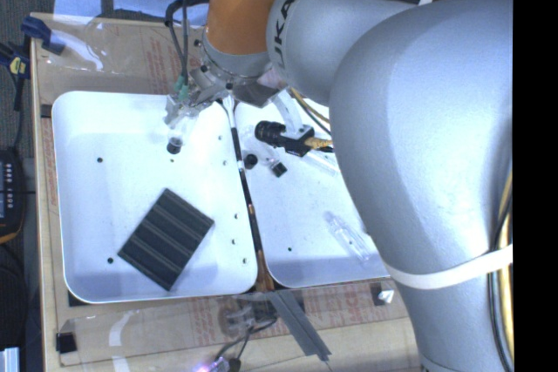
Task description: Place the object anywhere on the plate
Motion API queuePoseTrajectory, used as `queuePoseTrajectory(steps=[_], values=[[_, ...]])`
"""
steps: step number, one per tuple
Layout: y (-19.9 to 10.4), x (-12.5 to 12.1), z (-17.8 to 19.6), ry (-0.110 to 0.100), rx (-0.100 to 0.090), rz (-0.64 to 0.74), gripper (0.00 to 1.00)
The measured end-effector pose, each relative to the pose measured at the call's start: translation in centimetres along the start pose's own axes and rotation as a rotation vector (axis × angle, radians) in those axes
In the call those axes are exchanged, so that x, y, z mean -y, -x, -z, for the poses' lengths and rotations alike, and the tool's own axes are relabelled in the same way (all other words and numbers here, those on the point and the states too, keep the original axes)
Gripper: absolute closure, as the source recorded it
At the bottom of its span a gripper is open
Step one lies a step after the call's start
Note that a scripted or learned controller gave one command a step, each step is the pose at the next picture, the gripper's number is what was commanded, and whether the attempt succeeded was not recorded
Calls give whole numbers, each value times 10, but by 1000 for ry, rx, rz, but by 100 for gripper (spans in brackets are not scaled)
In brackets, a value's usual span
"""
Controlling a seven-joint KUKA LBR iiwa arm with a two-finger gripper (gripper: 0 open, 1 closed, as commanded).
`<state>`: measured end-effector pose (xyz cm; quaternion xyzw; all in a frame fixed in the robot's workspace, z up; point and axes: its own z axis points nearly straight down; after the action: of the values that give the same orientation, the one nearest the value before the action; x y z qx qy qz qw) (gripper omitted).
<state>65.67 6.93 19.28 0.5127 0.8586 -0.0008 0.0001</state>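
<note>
The plate is a dark ribbed rectangle lying flat in the lower middle of the left bin. My gripper hangs below the orange wrist band over the left bin's upper right corner, well above and behind the plate. Just below the gripper sits a small dark spot; I cannot tell whether it is an object or part of the gripper. A clear, glassy object lies in the right bin, near the arm's edge.
A black cylindrical piece and two small dark bits lie in the right bin's upper left. The grey arm covers most of the right bin. The ridge between the bins runs just right of the plate.
</note>
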Motion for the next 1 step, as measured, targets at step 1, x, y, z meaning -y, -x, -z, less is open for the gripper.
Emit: queuePoseTrajectory(steps=[1], values=[[-30,-15,-55,0,-1,-95,100]])
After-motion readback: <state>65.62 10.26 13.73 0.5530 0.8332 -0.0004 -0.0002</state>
